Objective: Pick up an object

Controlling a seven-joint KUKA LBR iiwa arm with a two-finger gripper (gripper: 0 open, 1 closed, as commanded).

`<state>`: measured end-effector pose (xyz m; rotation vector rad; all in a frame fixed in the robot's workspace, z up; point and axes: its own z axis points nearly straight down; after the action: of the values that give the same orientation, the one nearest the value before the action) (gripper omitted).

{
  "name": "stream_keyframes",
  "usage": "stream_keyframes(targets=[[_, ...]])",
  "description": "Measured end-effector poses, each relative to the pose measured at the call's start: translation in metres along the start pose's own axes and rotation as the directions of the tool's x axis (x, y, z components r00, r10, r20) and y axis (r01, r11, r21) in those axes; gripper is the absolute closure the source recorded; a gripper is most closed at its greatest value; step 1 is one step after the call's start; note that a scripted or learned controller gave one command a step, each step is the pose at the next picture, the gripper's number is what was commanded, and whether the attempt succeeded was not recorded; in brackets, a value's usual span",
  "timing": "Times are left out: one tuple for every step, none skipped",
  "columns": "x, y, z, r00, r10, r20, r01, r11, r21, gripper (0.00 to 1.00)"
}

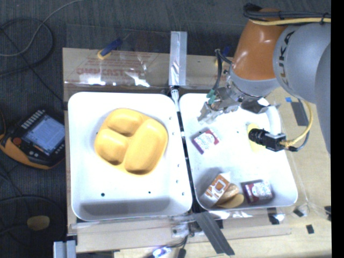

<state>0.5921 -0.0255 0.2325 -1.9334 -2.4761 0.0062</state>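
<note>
Gripper (206, 113) hangs over right bin's (285, 165) far-left corner, opening indiscernible, holding nothing visible; small packet (206, 140) just below looks light, crinkly, slippery — pinch across its short edges.

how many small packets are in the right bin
3: a maroon-and-white packet under the gripper, an orange packet and a dark red packet by the near wall. The arm may hide more.

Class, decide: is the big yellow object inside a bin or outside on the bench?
Inside. The yellow object lies on the floor of the left bin, white rim all around it.
</note>
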Motion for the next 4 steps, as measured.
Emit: stream_keyframes(targets=[[0.038,0.002,-0.054,0.998,0.063,-0.002,-0.063,0.998,-0.001,1.0],[0.059,-0.051,-0.005,0.997,0.082,-0.002,-0.082,0.997,0.003,1.0],[0.076,-0.06,-0.071,0.986,0.167,0.0,-0.167,0.986,-0.001,1.0],[0.062,-0.096,-0.025,0.974,0.225,0.0,-0.225,0.974,0.003,1.0]])
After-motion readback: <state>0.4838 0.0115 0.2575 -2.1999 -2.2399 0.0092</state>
